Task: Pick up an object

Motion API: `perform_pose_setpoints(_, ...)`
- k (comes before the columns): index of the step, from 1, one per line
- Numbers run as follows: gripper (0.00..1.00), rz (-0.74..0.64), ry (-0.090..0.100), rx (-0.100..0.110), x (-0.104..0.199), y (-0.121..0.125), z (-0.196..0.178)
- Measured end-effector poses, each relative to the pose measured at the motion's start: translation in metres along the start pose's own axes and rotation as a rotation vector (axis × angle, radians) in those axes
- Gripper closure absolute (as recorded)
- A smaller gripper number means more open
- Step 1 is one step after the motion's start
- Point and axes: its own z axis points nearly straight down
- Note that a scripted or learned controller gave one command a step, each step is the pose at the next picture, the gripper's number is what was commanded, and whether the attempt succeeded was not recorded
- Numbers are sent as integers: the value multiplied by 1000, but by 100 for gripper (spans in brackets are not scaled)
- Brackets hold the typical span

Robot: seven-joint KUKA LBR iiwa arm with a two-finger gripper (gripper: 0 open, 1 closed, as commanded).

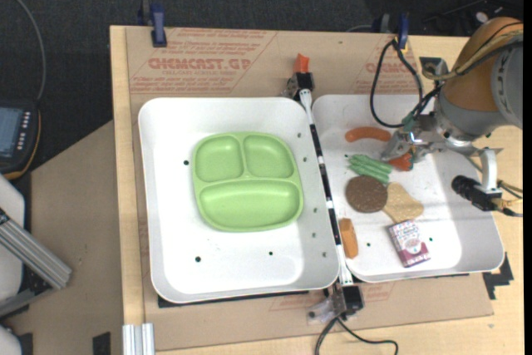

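The arm reaches in from the right and the gripper (405, 147) is down in the right-hand bin (474, 249), low among the toy food; whether its fingers are apart or together I cannot tell from here, and I see nothing clearly held; a small orange-red piece (403, 163) sits right at its tip, the likeliest target; just beside it lie a green bean pod (368, 167) and an orange sausage (366, 134). To do this well, I'd say it wants to settle squarely over one piece, since the pod crowds in close and could get nudged; nearer us a brown patty (366, 194) touches a tan slice (402, 204), with a small purple packet (408, 244) and another sausage (349, 237) by the divider; the left bin (166, 204) carries a green divided plate (247, 180), well apart.
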Motion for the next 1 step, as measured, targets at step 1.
perform_pose_setpoints(1,100,-4,-1,-9,74,23,-71)
